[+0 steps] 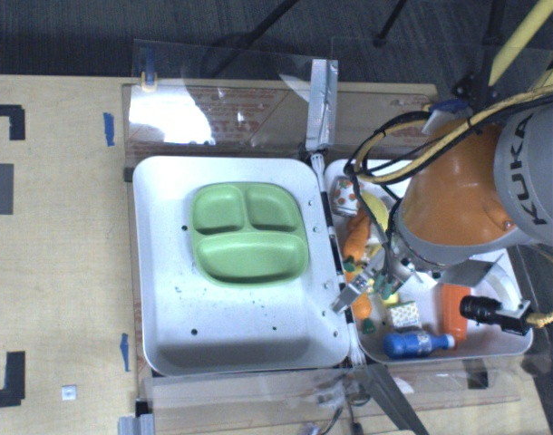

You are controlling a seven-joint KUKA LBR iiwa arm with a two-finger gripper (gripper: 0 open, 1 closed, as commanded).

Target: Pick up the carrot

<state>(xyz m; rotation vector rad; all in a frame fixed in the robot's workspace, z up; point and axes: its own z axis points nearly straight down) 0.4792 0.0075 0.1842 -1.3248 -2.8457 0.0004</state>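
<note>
The carrot (356, 235) is orange with a green top and lies along the left wall of the right bin (503, 288), pointing up and away. The gripper (371, 284) hangs low in that bin, just below and right of the carrot's green end. The grey and orange wrist above hides much of the gripper. A second small orange piece (362, 309) lies right under the gripper, and I cannot tell whether it touches it.
The left bin (168, 315) holds a green divided plate (250, 232). In the right bin lie a blue bottle (420, 343), an orange bottle (451, 308), a white patterned cube (403, 314) and a yellow banana (377, 208). Cables (412, 157) loop over the arm.
</note>
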